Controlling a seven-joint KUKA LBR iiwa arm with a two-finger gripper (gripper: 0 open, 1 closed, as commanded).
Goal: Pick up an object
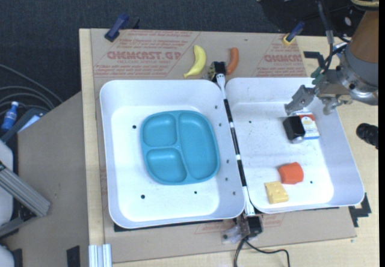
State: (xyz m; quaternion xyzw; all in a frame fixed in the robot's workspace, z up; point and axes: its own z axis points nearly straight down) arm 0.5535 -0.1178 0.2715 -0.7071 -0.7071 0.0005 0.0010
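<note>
Bench bearing two shallow white bins side by side. The left bin contains a blue divided plate. The right bin holds the candidate objects: a small box with a black side and a white-and-orange face near the far right, an orange-red block nearer the front, and a yellow block just beside it at the front edge. A banana and an orange carrot-like toy lie on the bench beyond the bins. The grey arm reaches in from the right; its gripper hangs just above the small box, fingers spread apart, nothing between them. Judged step: approach, grasp not yet made. The next move calls for a descent centred over the box, then closure across its narrow sides
</note>
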